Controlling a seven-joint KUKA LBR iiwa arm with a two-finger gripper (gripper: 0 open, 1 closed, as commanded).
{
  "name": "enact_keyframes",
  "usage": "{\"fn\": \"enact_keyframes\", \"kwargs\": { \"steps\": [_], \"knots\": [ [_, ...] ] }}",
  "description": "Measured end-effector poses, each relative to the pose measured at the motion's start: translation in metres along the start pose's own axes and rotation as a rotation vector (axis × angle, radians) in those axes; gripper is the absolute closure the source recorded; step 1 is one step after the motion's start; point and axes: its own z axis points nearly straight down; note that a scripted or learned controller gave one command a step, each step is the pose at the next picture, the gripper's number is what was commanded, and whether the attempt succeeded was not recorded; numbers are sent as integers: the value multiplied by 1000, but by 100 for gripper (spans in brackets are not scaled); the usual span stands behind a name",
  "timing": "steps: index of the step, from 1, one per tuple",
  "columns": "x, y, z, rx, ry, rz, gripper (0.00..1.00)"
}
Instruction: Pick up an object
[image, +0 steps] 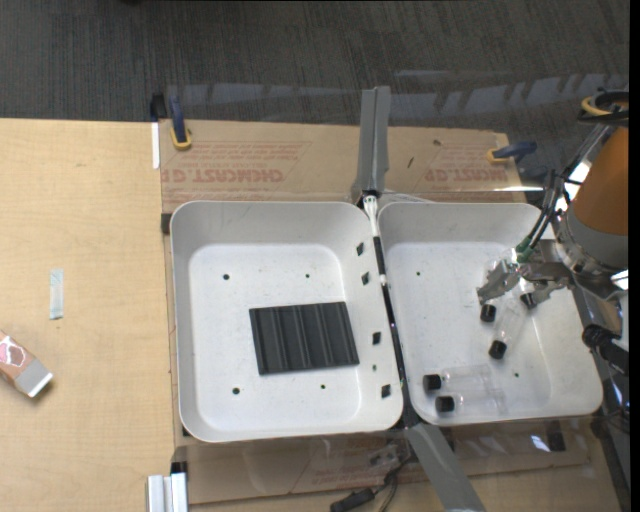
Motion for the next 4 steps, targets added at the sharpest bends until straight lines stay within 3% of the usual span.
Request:
{"fn": "enact_keyframes", "kwargs": {
  "steps": [1, 2, 3, 4],
  "knots": [
    [-65, 14, 110, -2, 0, -141, 0],
    [-4, 26, 110, -2, 0, -173, 0],
    [-5, 26, 101, -2, 0, -170, 100],
    [-5, 26, 101, -2, 0, -170, 0]
  ]
}}
